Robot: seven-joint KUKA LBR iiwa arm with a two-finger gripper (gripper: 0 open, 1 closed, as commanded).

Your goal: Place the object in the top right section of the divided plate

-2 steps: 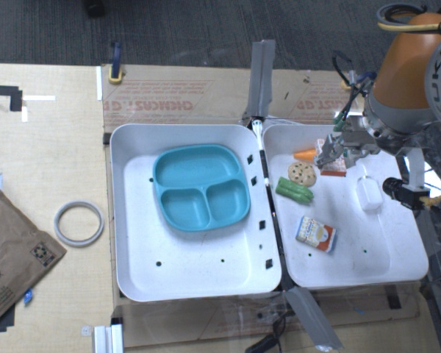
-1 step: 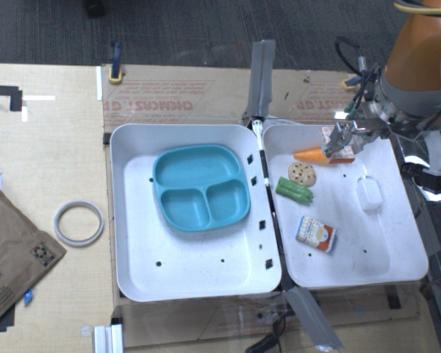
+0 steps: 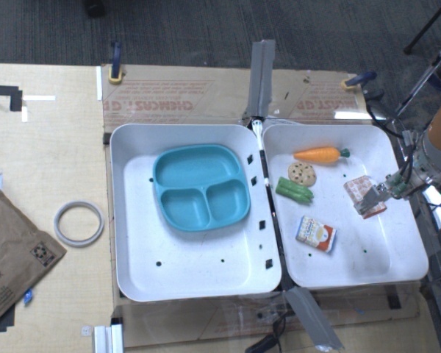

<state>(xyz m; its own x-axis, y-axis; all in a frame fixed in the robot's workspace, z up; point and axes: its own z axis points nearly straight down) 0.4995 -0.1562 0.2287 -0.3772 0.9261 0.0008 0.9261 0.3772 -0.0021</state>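
Note:
A teal divided plate [image 3: 201, 187] lies in the left bin [image 3: 132, 219], with one wide section at the far side and two smaller ones at the near side. In the right bin [image 3: 397, 259] are an orange carrot [image 3: 320, 154], a speckled cookie [image 3: 301, 172], a green pea pod [image 3: 294, 190], a small orange-and-white carton [image 3: 314, 234] and a red-and-white packet [image 3: 364, 195]. My gripper [image 3: 381, 193] is low at the right side of the right bin, right at the packet's right edge. Whether it grips the packet is unclear.
A grey tape ring [image 3: 79, 222] and a brown cardboard box [image 3: 11, 256] lie on the bench left of the bins. Clamps and cardboard sit behind the bins. A grey divider bar [image 3: 262, 79] stands between the bins at the back.

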